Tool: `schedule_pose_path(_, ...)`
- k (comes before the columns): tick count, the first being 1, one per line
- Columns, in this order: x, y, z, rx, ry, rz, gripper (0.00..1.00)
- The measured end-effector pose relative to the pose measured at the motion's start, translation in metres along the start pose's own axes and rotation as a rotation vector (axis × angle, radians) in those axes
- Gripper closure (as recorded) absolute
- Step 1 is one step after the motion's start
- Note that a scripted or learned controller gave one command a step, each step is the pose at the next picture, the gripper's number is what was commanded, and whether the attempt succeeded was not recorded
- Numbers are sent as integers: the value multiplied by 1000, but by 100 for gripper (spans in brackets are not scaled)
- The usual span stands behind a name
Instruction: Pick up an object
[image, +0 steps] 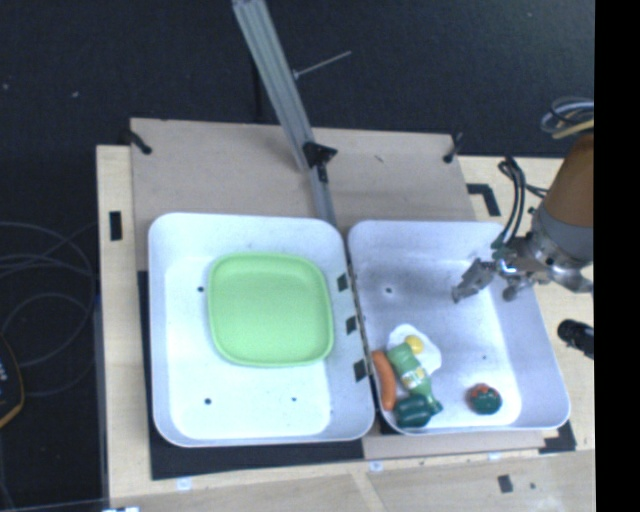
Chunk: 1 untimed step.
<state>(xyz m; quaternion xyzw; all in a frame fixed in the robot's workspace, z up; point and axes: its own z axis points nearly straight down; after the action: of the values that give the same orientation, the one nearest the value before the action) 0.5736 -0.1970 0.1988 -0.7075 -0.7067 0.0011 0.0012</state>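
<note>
In the right bin, a small heap of toy food lies near the front left corner: an orange carrot, a green bottle-like piece, a white and yellow fried egg and a dark green item. A round red and green item sits apart toward the front right. My gripper hangs over the right bin's upper right part, well behind those items, fingers spread open with nothing between them.
The left bin holds a light green square plate. A grey metal pole slants up from the back between the bins. A dividing ridge with black clips separates the bins.
</note>
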Motion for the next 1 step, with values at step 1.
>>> schedule_pose_path(1,2,3,43,0,0,0,0)
